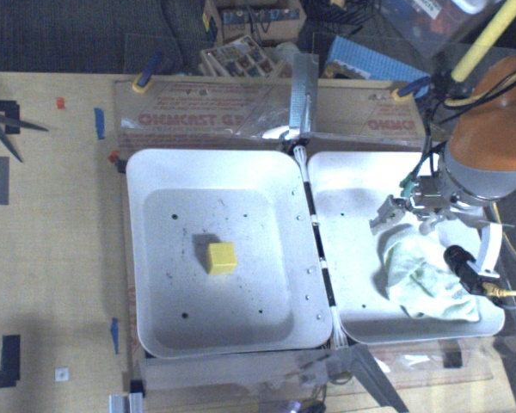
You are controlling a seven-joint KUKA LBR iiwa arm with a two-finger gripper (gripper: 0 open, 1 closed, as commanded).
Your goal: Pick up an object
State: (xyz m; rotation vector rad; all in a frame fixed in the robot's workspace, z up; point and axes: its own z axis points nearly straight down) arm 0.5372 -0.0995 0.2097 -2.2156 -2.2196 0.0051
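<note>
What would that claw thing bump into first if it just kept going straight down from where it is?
Probably the crumpled pale cloth in the right bin; the gripper hangs over its upper edge, though depth is hard to judge.

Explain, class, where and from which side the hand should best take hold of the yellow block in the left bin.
Grip the yellow block across two opposite flat side faces, coming straight down from above. It sits flat on the floor of the left bin, well away from the walls, with free space on every side. It lies slightly turned against the bin's edges, so the hand would probably need a matching turn.
</note>
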